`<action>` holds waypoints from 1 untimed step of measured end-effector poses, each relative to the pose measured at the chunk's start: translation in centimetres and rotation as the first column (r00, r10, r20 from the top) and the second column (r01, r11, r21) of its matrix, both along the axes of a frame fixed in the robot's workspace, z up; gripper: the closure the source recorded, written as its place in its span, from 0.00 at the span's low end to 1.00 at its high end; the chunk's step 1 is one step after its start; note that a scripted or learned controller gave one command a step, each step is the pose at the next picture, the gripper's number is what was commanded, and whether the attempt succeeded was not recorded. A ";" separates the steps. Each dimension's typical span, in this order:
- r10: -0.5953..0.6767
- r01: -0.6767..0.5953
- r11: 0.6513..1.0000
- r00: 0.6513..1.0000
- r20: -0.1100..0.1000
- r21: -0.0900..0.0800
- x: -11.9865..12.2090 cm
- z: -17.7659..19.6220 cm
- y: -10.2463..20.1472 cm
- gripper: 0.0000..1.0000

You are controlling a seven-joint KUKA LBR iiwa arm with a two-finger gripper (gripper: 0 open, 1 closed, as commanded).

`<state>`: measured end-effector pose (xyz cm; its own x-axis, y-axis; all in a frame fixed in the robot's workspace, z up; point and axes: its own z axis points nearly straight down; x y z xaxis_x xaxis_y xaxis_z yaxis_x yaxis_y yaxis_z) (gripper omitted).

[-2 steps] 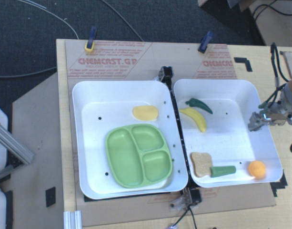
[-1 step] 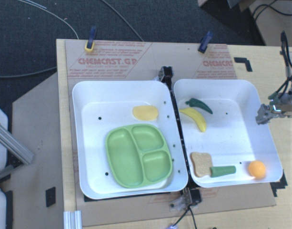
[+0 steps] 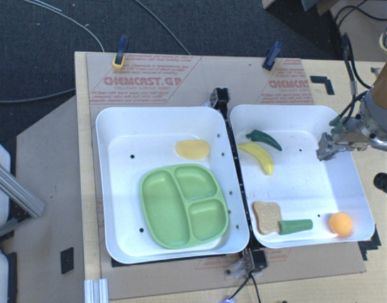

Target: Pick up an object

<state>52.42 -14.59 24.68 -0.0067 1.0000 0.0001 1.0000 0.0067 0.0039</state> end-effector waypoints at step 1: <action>-0.001 0.001 1.000 1.000 -0.007 0.003 -0.8 -0.1 5.2 1.00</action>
<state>51.59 -9.37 24.54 -0.0056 1.0000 0.0031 1.0000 0.0056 -0.0029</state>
